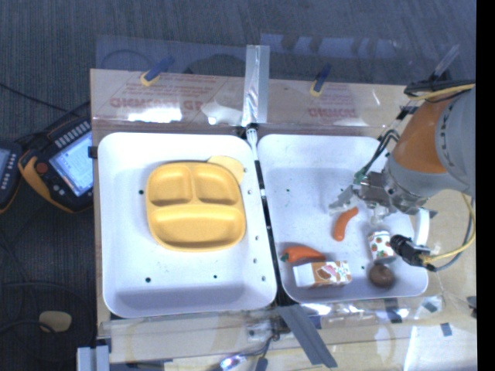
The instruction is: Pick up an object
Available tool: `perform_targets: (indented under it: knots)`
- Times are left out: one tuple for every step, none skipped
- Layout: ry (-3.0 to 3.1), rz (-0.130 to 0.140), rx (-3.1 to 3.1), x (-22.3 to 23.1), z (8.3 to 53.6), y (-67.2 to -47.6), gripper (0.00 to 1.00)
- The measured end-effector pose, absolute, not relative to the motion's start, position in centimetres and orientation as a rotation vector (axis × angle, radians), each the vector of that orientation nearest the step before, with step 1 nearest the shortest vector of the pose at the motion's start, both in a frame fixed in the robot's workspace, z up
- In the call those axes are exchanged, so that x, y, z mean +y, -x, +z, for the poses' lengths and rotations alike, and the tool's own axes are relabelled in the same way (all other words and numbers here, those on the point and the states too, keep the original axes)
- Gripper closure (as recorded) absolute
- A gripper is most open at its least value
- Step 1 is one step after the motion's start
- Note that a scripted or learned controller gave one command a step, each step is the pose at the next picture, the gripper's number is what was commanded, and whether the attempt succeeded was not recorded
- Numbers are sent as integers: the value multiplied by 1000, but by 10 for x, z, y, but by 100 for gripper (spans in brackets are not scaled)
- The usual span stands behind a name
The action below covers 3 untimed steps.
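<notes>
You see a yellow tray (196, 205) in the left bin (116, 284). In the right bin (309, 172), an orange sausage-shaped object (345, 223) lies just below-left of the gripper (357, 199), whose fingers stand apart, holding nothing.

Red mirrored lettering showing on the clear sheet (232, 99) behind the bins, not readable, small carton (331, 272) print being too blurred
</notes>
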<state>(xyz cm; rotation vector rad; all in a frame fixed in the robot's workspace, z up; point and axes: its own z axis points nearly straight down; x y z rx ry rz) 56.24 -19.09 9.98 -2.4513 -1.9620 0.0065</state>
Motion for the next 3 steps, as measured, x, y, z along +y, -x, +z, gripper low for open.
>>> perform_targets:
  knots:
    - [2449, 7, -1962, -190, 108, -562, 100]
    - [2493, 4, -1913, -140, 247, -549, 100]
    - [2489, 9, -1915, -140, 255, -549, 100]
